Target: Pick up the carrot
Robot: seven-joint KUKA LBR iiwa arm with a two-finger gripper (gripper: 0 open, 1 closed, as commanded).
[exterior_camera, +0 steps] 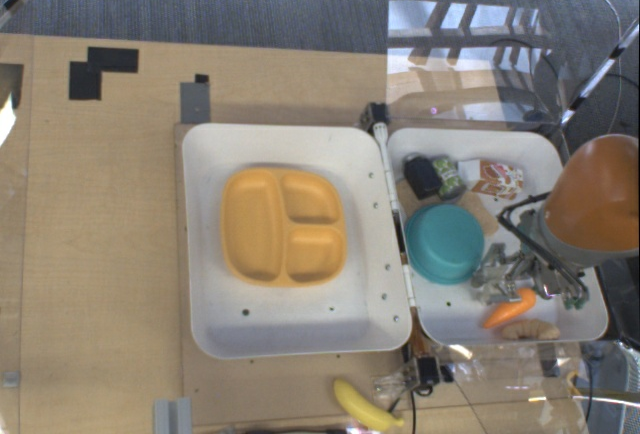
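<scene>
The carrot point(508, 311), small and orange, lies slantwise near the front edge of the right bin point(570, 322). My gripper point(520, 279) is low over the bin, directly above the carrot's upper right end and close to or touching it. The arm's orange band and grey wrist hide what lies behind the gripper.
A teal bowl point(446, 242) sits just left of the gripper. A tan lumpy item point(530, 329) lies in front of the carrot. A dark green-and-black item point(433, 176) and a snack packet point(497, 179) are at the bin's back. The left bin point(210, 322) holds a yellow divided plate point(283, 225). A banana point(365, 407) lies on the bench in front.
</scene>
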